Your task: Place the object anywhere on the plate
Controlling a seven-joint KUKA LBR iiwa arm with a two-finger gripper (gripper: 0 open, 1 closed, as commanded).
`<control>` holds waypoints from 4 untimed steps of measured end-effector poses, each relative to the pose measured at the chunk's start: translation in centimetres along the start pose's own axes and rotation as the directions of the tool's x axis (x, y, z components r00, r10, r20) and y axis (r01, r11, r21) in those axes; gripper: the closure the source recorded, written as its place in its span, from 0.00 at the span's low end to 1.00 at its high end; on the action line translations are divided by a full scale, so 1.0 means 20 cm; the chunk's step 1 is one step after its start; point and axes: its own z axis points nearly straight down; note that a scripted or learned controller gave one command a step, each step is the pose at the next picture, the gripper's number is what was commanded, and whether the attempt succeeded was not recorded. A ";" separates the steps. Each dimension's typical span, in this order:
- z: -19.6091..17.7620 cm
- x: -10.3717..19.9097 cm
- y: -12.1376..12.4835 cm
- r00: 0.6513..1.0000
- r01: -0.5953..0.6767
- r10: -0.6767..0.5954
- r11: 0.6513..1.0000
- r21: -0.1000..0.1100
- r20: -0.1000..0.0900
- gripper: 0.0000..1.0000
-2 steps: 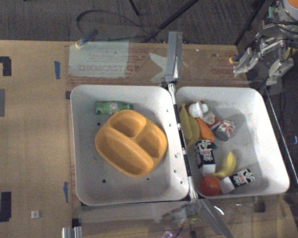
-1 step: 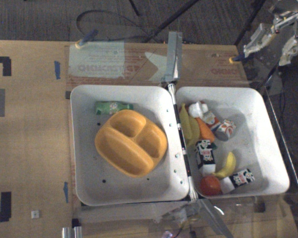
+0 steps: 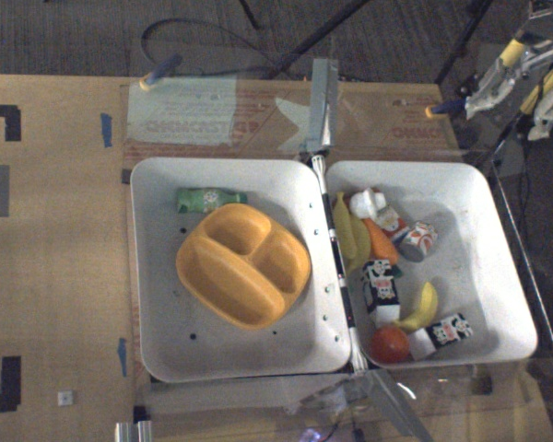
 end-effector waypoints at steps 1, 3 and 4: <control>0.14 0.20 -0.08 1.000 -0.016 0.016 1.000 0.000 0.000 0.00; -0.02 0.30 -0.12 0.998 0.068 -0.068 0.998 0.007 0.000 0.00; -0.07 0.29 -0.12 0.998 0.065 -0.065 0.998 0.011 0.006 1.00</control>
